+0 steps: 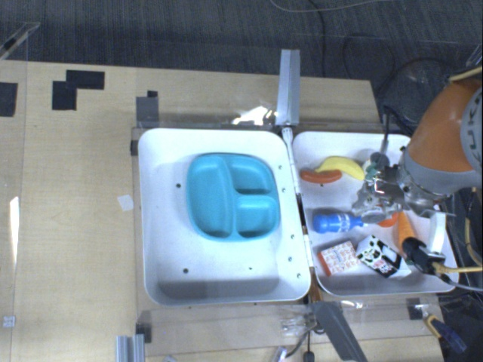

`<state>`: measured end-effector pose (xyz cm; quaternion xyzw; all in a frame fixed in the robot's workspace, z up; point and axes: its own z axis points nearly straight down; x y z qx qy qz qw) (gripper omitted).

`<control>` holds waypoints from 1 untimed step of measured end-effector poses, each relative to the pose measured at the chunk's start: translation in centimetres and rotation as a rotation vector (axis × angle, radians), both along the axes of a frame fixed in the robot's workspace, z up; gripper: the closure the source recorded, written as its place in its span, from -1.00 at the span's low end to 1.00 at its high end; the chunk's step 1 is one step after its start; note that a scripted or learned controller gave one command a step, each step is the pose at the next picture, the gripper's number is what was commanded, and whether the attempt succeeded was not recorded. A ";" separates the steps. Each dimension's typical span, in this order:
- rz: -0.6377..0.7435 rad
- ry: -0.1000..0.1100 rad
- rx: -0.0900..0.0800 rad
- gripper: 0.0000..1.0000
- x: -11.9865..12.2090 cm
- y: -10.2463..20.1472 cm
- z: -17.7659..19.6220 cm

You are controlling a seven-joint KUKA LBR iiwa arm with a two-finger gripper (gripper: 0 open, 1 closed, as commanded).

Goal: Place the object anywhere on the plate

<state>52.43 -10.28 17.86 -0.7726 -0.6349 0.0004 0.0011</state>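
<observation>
A blue divided plate (230, 195) lies in the middle of the left bin (162, 266). In the right bin (343, 281) lie a yellow banana (341, 167), a red sausage-shaped piece (320, 176), a blue bottle (336, 222) on its side, a red-and-white box (338, 258), a black-and-white patterned item (377, 256) and an orange piece (404, 227). My gripper (374, 200) hangs low over the right bin, just right of the blue bottle's cap end and below the banana. Its metal body hides what lies directly under it.
A grey metal post (288, 89) stands at the back between the two bins. The arm's grey and orange body (453, 138) covers the right bin's far right side. A black-and-yellow cable part (426, 256) hangs by the bin's right wall.
</observation>
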 end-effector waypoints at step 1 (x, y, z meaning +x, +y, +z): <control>0.195 -0.003 -0.001 1.00 7.6 8.3 1.6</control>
